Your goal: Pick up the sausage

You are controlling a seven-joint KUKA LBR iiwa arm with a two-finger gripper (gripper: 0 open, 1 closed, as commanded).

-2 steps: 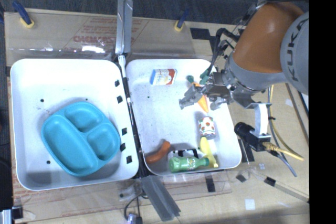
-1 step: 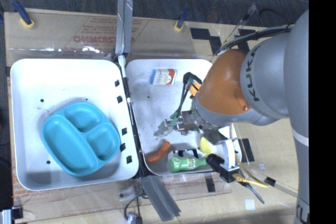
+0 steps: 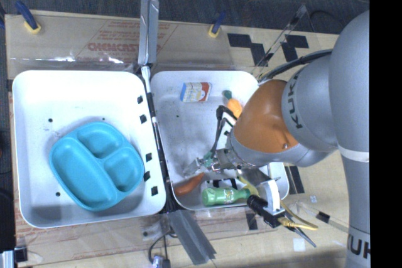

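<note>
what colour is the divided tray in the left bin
Light blue. The tray shows plainly in the camera view, lying in the left bin.

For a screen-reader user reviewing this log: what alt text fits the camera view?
A grey and orange robot arm reaches into the right bin, its gripper low beside a reddish-brown sausage and a green bottle near the front wall. A small carton lies at the back, and the left bin holds a blue divided plate.
</note>
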